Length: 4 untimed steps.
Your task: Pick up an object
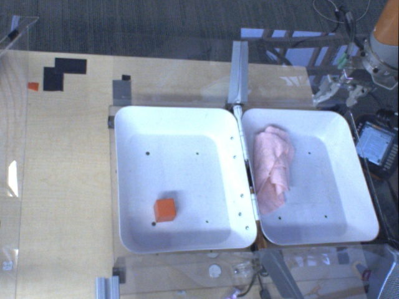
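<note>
Pincer (341, 87) hovers beyond the right bin's (349, 229) far rim; its grip state is unclear. Orange cube (165, 210) sits in the left bin (131, 167), pink cloth (274, 169) near the divider.

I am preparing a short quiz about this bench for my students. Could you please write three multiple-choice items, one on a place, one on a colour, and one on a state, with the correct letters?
1. Where does the pink cloth lie?
A. left bin
B. right bin
C. on the bench

2. What colour is the small block in the left bin?
A. orange
B. green
C. blue

3. Where is the gripper?
A. pressed on the cloth
B. inside the left bin
C. beyond the right bin's far corner

Key: 1 B, the cloth rests along the left side of the right bin. 2 A, the block is plainly orange. 3 C, it is outside both bins.
</note>
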Each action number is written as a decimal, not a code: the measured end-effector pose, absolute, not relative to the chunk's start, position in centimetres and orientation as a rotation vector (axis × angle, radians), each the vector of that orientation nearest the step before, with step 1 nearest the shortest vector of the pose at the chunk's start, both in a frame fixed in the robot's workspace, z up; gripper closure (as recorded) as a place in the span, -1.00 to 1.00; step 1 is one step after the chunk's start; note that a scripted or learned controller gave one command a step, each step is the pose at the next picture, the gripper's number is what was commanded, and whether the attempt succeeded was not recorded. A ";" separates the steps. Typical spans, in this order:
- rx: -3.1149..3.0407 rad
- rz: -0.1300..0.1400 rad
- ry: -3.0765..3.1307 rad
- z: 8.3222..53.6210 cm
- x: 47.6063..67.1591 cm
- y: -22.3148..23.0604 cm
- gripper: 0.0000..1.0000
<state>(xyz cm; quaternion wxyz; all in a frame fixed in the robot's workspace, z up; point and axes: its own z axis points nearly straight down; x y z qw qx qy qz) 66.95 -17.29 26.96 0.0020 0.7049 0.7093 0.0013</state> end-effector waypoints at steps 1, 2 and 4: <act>2.151 0.004 2.286 15.8 67.0 -12.8 -1.00; 2.041 0.011 2.376 9.2 67.3 -12.4 -1.00; 1.879 0.021 2.489 9.4 54.9 -11.1 -1.00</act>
